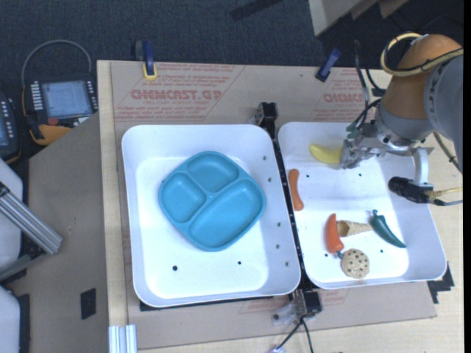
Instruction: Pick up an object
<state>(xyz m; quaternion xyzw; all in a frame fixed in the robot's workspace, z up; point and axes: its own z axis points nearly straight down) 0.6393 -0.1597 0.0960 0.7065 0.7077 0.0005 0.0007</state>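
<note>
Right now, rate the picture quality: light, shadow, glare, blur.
Camera view: even, soft light; faint shadows under the blue plate and gripper; bright glare on the white bins washes out their surface detail; small toys like the cookie look slightly soft.

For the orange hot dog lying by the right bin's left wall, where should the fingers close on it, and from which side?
Grip the hot dog at its middle, coming straight down from above. It lies flat and runs lengthwise along the right bin's left wall, so the fingers should close across its narrow width. The wall sits close on one side, which may leave little room for that finger. The gripper is near the banana.
</note>
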